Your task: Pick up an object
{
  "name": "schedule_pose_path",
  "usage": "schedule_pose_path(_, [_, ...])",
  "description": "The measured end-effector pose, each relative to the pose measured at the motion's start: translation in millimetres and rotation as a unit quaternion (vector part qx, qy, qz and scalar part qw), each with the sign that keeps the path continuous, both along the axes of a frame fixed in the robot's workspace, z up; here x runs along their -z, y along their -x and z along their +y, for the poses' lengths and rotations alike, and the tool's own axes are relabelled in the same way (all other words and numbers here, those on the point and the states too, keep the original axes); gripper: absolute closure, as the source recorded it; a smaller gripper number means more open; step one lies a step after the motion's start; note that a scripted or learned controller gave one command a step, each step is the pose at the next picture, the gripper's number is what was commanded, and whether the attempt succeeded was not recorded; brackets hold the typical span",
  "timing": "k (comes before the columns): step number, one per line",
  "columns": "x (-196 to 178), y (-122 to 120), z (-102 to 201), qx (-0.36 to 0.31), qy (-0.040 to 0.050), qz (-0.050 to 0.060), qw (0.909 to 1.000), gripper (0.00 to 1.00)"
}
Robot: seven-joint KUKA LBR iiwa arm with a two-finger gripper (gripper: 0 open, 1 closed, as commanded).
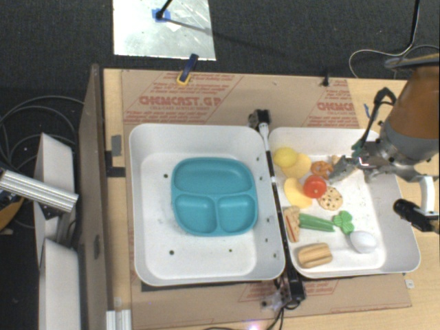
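Both bins [148, 205] smooth white plastic, slight gloss. Teal tray [213, 194] matt plastic. Bench [206, 95] top plain brown cardboard w/ red print, dull.

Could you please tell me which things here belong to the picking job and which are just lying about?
Job:
pincer
round red tomato toy
yellow lemon toy
speckled round cookie
white egg

Lying about:
teal divided plastic tray
blue-and-yellow clamp

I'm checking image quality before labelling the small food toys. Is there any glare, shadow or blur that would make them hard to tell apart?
In the camera view, lighting is even and soft; the shiny metal sheet on the dark floor shows glare; the small toys, like the round red tomato toy, are slightly soft but distinguishable; the grey tool looks blurred.
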State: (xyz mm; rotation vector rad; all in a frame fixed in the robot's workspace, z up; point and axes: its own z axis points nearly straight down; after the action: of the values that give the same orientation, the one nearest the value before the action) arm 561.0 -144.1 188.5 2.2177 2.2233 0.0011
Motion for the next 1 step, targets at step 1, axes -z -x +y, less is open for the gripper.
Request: schedule_pose_path(1, [104.5,0.8,41.7,-0.002,0.0012,-0.004,1.0000,0.00])
